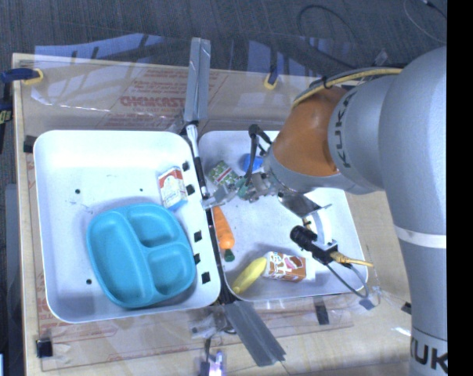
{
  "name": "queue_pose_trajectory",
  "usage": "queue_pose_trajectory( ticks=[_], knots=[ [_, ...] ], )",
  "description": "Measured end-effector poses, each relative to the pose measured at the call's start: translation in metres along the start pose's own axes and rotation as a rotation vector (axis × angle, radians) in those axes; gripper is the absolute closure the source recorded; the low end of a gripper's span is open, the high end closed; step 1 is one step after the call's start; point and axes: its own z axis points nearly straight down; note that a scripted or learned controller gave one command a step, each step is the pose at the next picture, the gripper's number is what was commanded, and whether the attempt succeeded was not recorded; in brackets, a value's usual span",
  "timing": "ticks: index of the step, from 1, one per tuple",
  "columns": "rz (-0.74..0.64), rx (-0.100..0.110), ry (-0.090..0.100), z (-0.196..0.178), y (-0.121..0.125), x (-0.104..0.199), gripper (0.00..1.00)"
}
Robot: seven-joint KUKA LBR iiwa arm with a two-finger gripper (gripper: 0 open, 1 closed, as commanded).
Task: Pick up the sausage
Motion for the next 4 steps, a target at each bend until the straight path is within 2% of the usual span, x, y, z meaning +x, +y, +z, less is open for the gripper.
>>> queue_pose_trajectory(
  ticks=[1, 2, 3, 4],
  knots=[
    [-0.028, 0.008, 0.036, -0.01, 0.007, 0.02, 1.0],
    [-0.184, -0.002, 0.021, -0.011, 0.006, 0.021, 1.0],
    [-0.169, -0.006, -0.004, -0.011, 0.003, 0.008, 0.0],
    [-0.087, 0.034, 0.012, 0.002, 0.014, -0.004, 0.0]
  ],
)
